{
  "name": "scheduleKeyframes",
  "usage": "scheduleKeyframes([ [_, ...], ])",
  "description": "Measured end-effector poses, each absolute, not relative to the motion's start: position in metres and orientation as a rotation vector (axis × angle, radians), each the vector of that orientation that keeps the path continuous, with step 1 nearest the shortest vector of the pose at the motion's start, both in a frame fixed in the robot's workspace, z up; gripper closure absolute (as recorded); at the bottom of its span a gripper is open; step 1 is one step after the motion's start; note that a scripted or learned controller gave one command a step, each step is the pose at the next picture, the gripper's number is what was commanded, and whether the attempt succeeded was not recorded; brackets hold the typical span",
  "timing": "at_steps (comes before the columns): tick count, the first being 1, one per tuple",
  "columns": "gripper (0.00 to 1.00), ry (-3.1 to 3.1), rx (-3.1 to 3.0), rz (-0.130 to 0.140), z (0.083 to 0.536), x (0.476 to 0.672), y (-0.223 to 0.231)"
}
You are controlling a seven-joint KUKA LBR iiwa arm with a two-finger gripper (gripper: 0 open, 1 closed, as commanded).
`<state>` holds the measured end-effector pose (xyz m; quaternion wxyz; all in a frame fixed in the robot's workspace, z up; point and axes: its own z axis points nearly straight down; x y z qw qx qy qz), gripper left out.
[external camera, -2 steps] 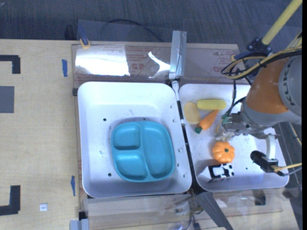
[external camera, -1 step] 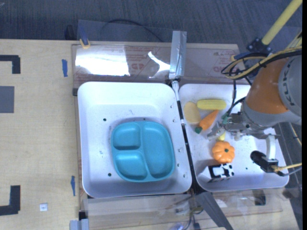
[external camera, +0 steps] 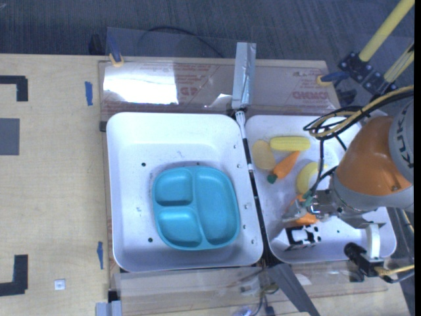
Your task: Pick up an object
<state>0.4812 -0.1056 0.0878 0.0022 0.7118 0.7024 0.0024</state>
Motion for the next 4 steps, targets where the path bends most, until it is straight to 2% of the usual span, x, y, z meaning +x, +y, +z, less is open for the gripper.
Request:
scheduleKeyframes([
  [1,0.00,2.143,2.294,0.002,0.123,0.480,-0.095],
  [2,0.00,2.225,2.216,0.001,0.090,0.514,-0.099],
  [3,1.00,2.219,2.216,0.006,0.101,0.515,-0.099],
  [4,1.00,2.276,2.159,0.010,0.216,0.520,-0.034],
])
